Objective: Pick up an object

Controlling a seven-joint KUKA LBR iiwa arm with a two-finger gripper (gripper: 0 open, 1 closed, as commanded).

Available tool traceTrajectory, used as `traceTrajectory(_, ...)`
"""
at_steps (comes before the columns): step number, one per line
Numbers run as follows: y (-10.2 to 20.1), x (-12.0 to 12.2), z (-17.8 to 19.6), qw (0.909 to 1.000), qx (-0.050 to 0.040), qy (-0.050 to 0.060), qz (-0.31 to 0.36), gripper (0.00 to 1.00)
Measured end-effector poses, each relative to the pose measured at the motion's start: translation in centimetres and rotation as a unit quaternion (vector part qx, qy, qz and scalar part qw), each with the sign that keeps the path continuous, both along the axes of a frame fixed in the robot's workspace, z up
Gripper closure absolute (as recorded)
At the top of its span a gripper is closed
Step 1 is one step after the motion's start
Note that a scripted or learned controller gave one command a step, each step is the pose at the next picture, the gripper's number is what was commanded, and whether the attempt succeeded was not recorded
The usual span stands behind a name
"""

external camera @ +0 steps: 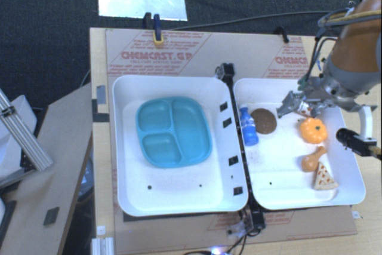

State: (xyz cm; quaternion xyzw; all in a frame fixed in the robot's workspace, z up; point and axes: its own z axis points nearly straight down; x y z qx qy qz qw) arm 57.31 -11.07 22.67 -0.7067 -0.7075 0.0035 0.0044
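Note:
The right bin (280, 200) holds a blue bottle (248, 126), a round brown cookie (264, 120), an orange pumpkin (313, 130), a tan drumstick (313, 159) and a pizza slice (324, 178). My gripper (293, 103) hangs over the bin's upper part, just right of the cookie and up-left of the pumpkin. Its fingers point left and down with nothing visible between them. The orange-banded arm (358, 45) comes in from the upper right.
The left bin (128, 146) contains a blue divided plate (173, 131). A black-clipped divider (234, 128) separates the two bins. A clamp (156, 30) sits at the board's back edge. Cables run behind the bench.

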Motion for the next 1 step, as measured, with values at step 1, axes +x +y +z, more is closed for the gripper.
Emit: traceTrajectory(1, 0.02, 0.25, 0.68, 1.0, -0.0007, -0.006, 0.001, 0.0)
